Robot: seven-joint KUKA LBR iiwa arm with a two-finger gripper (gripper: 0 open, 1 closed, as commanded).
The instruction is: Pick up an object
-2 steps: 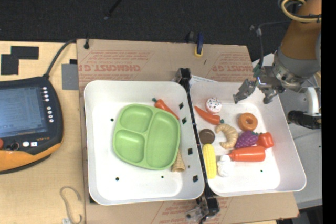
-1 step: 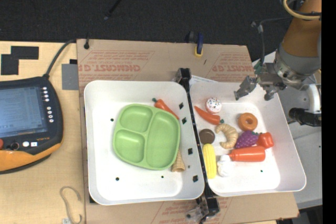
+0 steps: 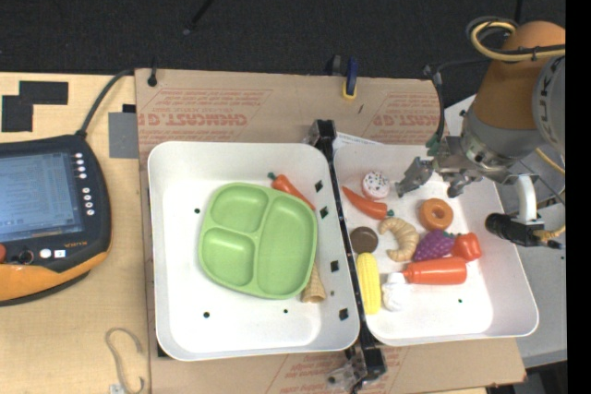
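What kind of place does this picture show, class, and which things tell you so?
Most likely a robotics lab test bench. A grey and orange robot arm reaches over two white bins of toy food, such as a toy corn cob, and a control pendant with a screen lies beside them.

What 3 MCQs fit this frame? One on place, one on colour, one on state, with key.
1. Where is the green plate?
A. left bin
B. right bin
C. on the cardboard outside the bins

2. What colour is the corn?
A. purple
B. yellow
C. blue

3. How does the gripper stand?
A. clamped on the plate
B. lifting the corn
C. over the right bin, nothing between its fingers

Key: 1 A, the plate lies in the left bin, left of the divider. 2 B, the cob by the divider is yellow. 3 C, it hangs above the bin's upper part near the doughnut, gripping none of the toys.
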